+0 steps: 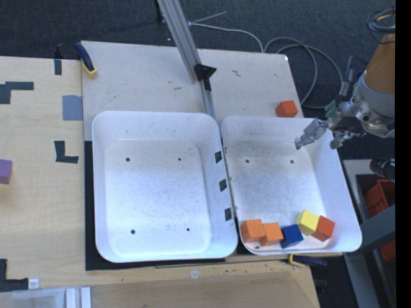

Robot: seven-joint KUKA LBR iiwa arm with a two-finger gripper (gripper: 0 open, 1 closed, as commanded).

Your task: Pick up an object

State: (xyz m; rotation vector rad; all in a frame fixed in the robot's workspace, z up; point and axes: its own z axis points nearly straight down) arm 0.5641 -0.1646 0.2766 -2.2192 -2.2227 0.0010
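Reaching in from the right on a grey arm [379, 101] with an orange band: the gripper [324, 138], poised over the far right corner of the right bin [339, 178]. Fingers [311, 135] spread apart, pinching nothing, pointing towards the left.

Well apart from the gripper, at the near end of the same bin, a cluster of five blocks against the near wall. From left to right: an orange block [252, 228] touching a second orange block [272, 233], then a blue block [291, 235] just beside that, then a yellow block [309, 221] a little farther back, and a red-orange block [324, 227] pressed against the yellow one near the bin's near right corner.

Outside the bins, on the white desk [141, 82] just beyond the right bin's far rim: a lone orange cube [286, 109], near the gripper but not touching it.

To the left, side by side with the right bin and touching it along the shared rim: the left bin [97, 172].

Slanting down from the top towards the gap between the bins: a metal rail [178, 27] ending in a black bracket. At the desk's far left corner, a blue and yellow clamp [85, 59]. At the far left edge, on the wooden surface, a purple block [5, 171]. Behind the right bin, loops of cable [292, 43] on dark carpet.
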